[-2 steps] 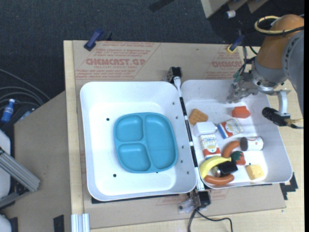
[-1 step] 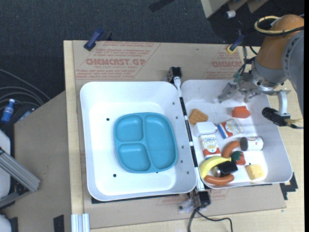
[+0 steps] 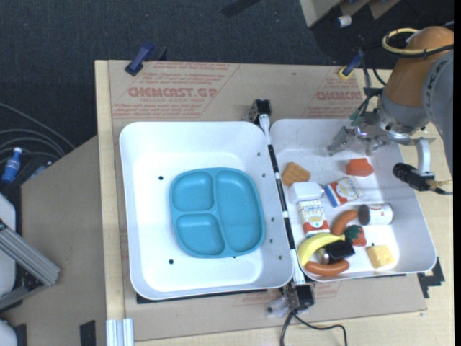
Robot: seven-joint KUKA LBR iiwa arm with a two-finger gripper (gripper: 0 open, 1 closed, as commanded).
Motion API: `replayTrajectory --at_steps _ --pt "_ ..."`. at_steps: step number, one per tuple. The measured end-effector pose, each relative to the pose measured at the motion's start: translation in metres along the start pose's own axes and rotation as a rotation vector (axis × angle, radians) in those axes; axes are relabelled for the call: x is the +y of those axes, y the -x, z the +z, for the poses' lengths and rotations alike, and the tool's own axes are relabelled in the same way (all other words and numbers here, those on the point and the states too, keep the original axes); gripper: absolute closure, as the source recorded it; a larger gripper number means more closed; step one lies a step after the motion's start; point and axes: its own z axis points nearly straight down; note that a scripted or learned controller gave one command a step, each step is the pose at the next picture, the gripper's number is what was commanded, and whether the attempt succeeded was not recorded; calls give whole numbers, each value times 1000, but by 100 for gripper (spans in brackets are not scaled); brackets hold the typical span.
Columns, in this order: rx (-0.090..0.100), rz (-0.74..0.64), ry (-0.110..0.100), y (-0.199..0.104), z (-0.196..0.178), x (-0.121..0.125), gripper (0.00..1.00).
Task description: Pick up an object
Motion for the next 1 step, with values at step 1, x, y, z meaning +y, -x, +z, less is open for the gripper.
replayTrajectory --at_steps 1 --pt "-1 -1 3 0 -11 1 100"
